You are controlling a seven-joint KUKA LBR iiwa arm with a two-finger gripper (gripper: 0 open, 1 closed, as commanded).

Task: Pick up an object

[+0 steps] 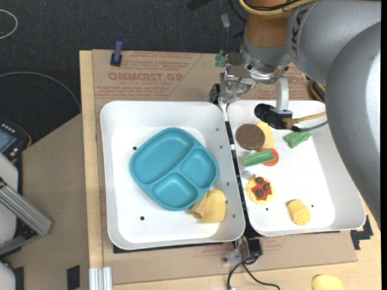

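The end effector hangs over the far end of the rim between the bins, holding nothing; its opening I cannot tell. Pickable toys lie in the right bin, the brown disc nearest.

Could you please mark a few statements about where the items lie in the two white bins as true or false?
1. The blue divided plastic plate lies in the left white bin. True.
2. The yellow ice-cream cone toy lies in the right white bin. False: it lies in the left bin, beside the plate.
3. The round brown disc lies in the right bin. True.
4. The small pizza toy sits on the blue plate. False: it lies on the right bin's floor.
5. The hand is above the bins' far edge. True.
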